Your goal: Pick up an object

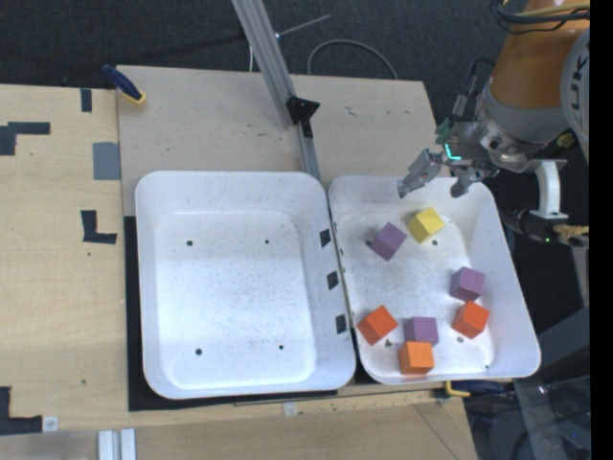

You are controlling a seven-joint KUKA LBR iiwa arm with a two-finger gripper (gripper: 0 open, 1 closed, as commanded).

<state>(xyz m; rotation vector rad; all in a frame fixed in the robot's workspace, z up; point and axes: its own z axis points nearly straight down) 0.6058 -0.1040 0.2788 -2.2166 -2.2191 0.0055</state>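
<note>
Above the far edge of the right shallow white plastic bin (508,286), the pincer (440,176) hangs with its two fingers spread apart and nothing between them. Just below it lies a small yellow cube (426,224), with a small purple cube (388,241) just beyond, both resting apart.

Seven blocks (421,288) lie in the right bin (512,286).
</note>
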